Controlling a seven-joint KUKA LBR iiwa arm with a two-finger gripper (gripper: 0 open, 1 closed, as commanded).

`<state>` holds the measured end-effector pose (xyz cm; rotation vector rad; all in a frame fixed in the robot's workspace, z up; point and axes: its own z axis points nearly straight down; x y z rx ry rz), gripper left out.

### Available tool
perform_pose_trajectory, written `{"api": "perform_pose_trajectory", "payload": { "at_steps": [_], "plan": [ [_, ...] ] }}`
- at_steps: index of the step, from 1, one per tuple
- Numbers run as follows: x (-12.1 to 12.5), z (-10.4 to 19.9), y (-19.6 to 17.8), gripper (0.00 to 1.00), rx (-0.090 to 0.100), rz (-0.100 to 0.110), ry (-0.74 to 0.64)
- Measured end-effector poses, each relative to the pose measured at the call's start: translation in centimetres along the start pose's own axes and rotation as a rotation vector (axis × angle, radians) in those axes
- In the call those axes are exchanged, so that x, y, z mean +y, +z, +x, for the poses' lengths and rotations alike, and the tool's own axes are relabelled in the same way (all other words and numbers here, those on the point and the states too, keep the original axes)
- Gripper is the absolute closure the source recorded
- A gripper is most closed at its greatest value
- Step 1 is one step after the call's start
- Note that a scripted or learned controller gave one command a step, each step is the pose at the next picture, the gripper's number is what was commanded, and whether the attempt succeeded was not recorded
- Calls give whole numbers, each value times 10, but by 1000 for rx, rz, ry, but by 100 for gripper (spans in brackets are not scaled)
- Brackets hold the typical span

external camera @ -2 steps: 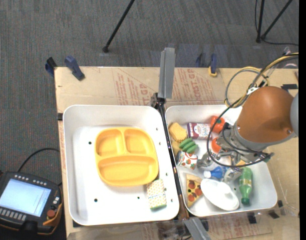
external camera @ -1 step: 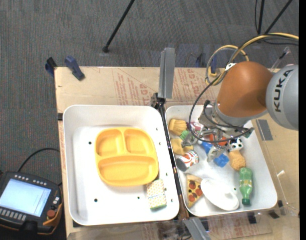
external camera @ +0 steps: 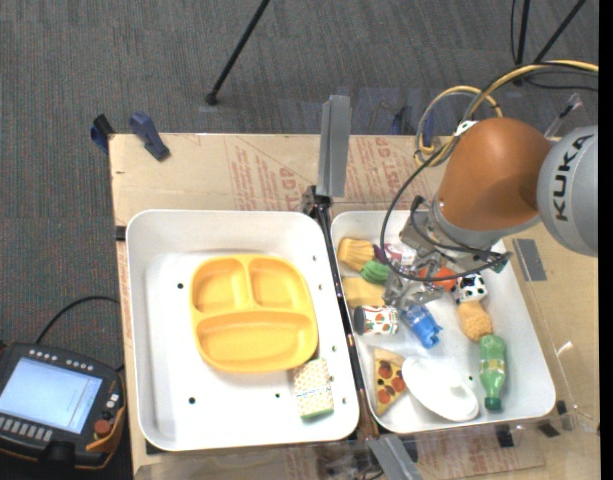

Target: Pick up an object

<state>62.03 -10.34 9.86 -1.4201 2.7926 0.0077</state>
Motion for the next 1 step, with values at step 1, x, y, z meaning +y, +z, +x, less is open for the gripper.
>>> {"api": "perform_pose_trajectory", "payload": {
  "at_steps": [1],
  "plan": [
    [0,0,1,0,0,-1,1]
  ]
}}
